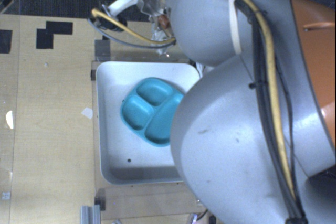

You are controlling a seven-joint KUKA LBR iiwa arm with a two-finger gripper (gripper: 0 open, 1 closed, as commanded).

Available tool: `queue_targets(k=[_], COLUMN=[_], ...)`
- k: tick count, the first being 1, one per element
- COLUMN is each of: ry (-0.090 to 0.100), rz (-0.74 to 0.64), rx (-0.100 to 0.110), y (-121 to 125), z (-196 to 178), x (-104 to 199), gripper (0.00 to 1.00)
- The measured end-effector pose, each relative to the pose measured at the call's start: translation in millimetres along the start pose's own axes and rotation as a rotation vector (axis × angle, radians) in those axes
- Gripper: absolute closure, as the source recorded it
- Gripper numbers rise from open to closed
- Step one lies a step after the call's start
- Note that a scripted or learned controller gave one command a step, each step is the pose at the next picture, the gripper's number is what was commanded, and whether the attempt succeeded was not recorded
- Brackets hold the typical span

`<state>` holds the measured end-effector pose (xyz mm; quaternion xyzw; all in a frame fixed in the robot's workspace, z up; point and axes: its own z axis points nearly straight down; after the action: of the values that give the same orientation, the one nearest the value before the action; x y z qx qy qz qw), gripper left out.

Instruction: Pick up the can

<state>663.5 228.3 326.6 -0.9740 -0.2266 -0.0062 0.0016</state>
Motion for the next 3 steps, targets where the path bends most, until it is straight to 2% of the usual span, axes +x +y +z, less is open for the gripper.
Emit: queue_targets(k=[1, 2, 3], ry=[-0.011, -0.006, -0.006], rz=[0.072, 0.074, 0.074], rx=[0.000, 0.002, 0.002], y=[-7.8, -6.0, -6.1], z=[75.7, 63.9, 63.6], x=[-6.2, -5.3, -5.2], gripper=[1.00, 1.00, 0.00])
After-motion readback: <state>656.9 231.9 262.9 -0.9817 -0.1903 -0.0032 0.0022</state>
